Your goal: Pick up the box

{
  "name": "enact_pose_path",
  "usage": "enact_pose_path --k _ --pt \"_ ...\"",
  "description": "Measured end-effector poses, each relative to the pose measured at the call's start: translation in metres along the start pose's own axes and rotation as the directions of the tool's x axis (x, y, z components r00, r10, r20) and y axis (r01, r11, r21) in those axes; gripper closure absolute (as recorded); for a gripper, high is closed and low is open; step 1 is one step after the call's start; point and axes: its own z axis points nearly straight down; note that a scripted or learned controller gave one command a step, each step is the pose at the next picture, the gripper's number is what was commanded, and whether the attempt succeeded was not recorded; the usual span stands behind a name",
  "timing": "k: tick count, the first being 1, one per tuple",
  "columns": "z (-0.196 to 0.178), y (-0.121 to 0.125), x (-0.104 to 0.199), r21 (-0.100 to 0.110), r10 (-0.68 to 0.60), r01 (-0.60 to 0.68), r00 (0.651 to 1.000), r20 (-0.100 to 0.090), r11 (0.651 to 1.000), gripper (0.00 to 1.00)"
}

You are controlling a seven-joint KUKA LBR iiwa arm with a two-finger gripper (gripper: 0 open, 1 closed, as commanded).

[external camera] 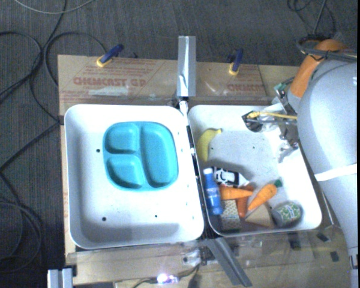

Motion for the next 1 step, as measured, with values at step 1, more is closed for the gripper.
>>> enact_pose_path --k 1 --pt "0.0005 -0.0744 -0.0017 -0.019 0.005 -0.005 1.000 -0.018 1.000 0.00"
